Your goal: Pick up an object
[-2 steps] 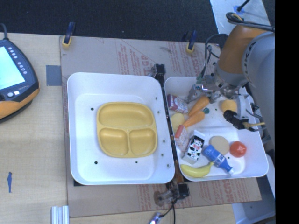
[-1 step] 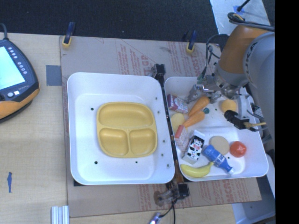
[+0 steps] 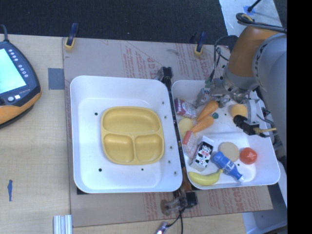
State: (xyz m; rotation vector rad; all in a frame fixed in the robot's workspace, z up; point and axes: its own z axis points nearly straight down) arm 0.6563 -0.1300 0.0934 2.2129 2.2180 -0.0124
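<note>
1. Over the right bin [image 3: 265, 177], at its far end, the grey arm with its orange band [image 3: 246, 50] reaches down from the right; the gripper [image 3: 214, 94] sits just above two toy carrots [image 3: 204, 117]. Whether the jaws are open or shut I cannot tell.
2. Nearer in that bin lie a banana [image 3: 204, 178], blue bottle [image 3: 227, 165], red tomato [image 3: 248, 156] and cow-print carton [image 3: 202, 153].
3. Left bin [image 3: 80, 130] holds a yellow divided tray [image 3: 131, 134].
4. Far left on the tabletop [image 3: 34, 169] lies a control pendant [image 3: 14, 82].
</note>
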